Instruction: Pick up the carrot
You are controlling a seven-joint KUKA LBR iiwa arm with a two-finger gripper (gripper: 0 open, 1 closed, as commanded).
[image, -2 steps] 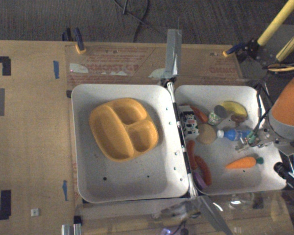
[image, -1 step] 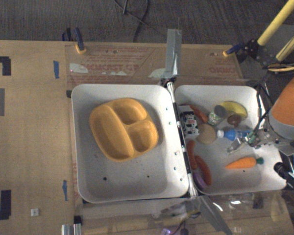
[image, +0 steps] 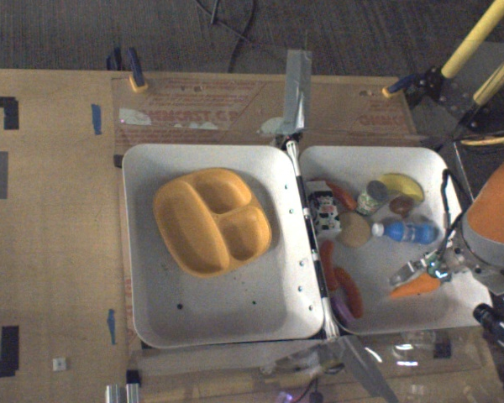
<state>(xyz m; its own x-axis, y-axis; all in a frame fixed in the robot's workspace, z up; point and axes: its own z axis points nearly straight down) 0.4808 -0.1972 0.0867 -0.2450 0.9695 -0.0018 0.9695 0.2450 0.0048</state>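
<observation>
Beside the claw [image: 426,269], an orange tapered carrot [image: 414,286].

From my station the feed is evenly lit from overhead and moderately bright. The left bin [image: 151,309] reads slightly washed out, its white floor near clipping. The yellow divided plate [image: 212,221] inside it casts only a soft, narrow shadow along its lower edge. The dark floor above that bin is dim and grainy. The whole frame is soft, and small detail right of the bin blurs.
</observation>
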